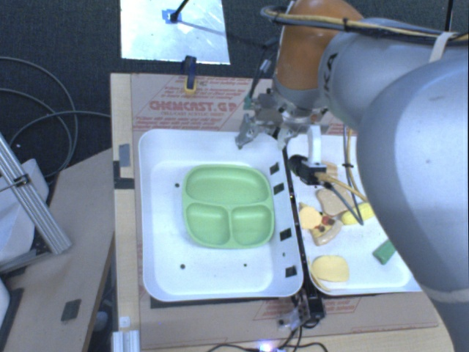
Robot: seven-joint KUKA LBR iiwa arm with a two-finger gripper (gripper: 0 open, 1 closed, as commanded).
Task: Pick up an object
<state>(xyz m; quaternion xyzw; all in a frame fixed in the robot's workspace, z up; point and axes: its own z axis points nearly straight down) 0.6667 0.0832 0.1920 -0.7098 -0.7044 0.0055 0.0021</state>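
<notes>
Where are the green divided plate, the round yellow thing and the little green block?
Green divided plate [227, 205]: camera view, centre ridge.
Round yellow thing [330, 268]: camera view, its top.
Little green block [383, 252]: camera view, upper face.

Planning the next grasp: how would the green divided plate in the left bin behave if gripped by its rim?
The green divided plate looks like moulded plastic, so probably stiff and light. It lies flat on the left bin, so the rim may be hard to get under. Its glossy surface could slip.

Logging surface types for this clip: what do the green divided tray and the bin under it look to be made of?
The green divided tray looks like moulded plastic, matte to satin: uniform pale green, rounded compartment ridges, soft highlights. The left white bin looks like thin formed plastic, smooth and slightly glossy, with rounded corners and a raised lip; sheet metal can't be excluded.
</notes>
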